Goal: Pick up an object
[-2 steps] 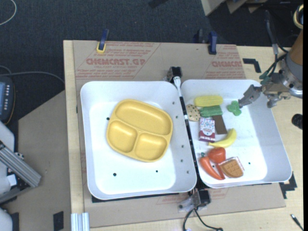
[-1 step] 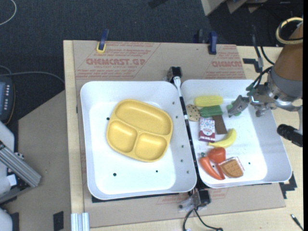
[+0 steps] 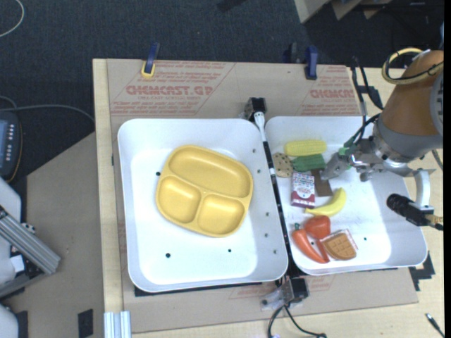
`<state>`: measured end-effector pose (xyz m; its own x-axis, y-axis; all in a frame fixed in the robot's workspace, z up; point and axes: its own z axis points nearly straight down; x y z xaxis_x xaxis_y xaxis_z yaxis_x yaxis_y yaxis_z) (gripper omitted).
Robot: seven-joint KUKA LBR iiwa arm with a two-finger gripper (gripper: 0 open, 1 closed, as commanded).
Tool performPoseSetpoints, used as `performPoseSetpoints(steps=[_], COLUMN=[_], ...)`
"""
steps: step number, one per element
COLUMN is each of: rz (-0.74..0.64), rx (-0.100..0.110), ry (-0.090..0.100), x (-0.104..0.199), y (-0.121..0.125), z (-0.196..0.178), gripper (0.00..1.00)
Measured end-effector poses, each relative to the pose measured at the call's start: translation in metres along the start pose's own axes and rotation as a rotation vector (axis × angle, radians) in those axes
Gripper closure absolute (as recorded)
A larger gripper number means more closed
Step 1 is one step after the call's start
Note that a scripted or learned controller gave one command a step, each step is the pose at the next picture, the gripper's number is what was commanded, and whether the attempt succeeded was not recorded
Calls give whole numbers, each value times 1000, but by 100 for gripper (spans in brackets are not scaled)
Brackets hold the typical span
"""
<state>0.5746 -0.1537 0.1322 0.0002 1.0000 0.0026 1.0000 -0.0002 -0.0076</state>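
Bins [image 3: 134,189] number two: the left one holds one yellow divided plate [image 3: 203,190], the right one a huddle of small toy foods, one each of corn [image 3: 304,147], banana [image 3: 332,203], red pepper [image 3: 316,227], carton [image 3: 303,189] and toast [image 3: 340,245]. Each looks light, stiff and smooth-skinned, best pinched across its narrow middle. The gripper [image 3: 343,162] hangs over the right bin's upper part beside the corn, and whether its jaws are apart I cannot tell.

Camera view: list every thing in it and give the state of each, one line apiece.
Yellow divided plate: upright in the left bin, compartments bare.
Corn: lying at the right bin's far side.
Green vegetable: lying against the corn.
Red packet: lying flat.
Banana: lying beside the packet.
Red pepper: lying by the toast.
End effector: low over the right bin, near the green vegetable.
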Motion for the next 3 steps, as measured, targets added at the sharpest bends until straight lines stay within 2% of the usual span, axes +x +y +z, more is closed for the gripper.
performPoseSetpoints(steps=[1, 2, 3], rz=[1, 1, -1], rx=[-1, -9, -13], ry=[0, -3, -4], x=[1, 0, 2], y=[-1, 1, 1], z=[51, 37, -6], gripper=[0, 100, 100])
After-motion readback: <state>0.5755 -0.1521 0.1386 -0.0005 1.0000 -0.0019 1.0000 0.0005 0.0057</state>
